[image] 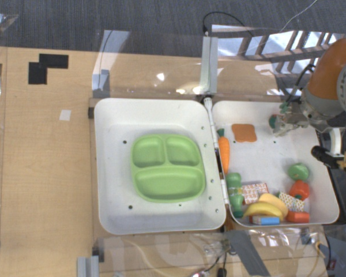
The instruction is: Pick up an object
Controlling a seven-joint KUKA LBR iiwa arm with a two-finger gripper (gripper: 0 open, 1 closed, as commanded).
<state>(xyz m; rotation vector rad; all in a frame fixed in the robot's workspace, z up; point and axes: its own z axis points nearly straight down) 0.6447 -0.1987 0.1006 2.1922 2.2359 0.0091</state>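
Objects for picking, small plastic toy foods (265, 203), lie heaped in our right white bin (259, 105), nearest its front wall. A flat orange-brown slice (244, 133) sits apart toward the back wall. Our gripper (281, 123) hovers beside that slice; its state we cannot tell.

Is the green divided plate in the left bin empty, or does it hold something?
Empty. The green plate shows three bare compartments.
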